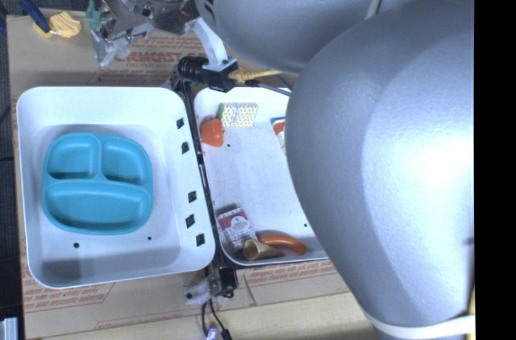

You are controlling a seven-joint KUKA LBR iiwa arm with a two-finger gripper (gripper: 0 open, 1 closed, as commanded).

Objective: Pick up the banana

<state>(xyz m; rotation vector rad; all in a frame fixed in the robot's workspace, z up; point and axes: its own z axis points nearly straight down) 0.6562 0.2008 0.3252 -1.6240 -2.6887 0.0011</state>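
Camera view: the fingers (pixel 109 48) hang above the bench behind the left bin (pixel 32 169), their spread indiscernible.

Bright, even light from above; broad soft glare spreads across the grey arm (pixel 387 129), which looms slightly soft. A dim shadow darkens the left bin (pixel 32 169) floor. Detail is grainy.
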